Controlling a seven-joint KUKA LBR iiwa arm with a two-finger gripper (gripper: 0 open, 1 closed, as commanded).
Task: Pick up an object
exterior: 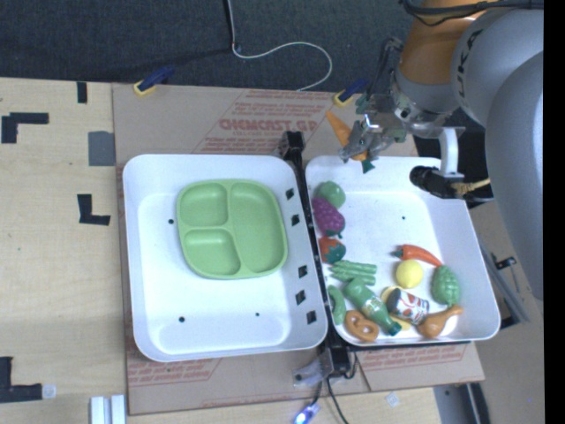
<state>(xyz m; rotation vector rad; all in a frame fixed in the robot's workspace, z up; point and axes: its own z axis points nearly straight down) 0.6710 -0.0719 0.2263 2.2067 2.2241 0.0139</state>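
Claw [365, 151] of mine hangs over the right bin's [459, 237] far rim; its opening I cannot tell, nothing visibly held. Nearest object, a green toy [330, 193], lies just beside it, toward the left bin [146, 237].

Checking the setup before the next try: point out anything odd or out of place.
Nothing looks spilled or damaged. The toy food is crowded into the near and left parts of the right bin; the green plate lies flat in the left bin.
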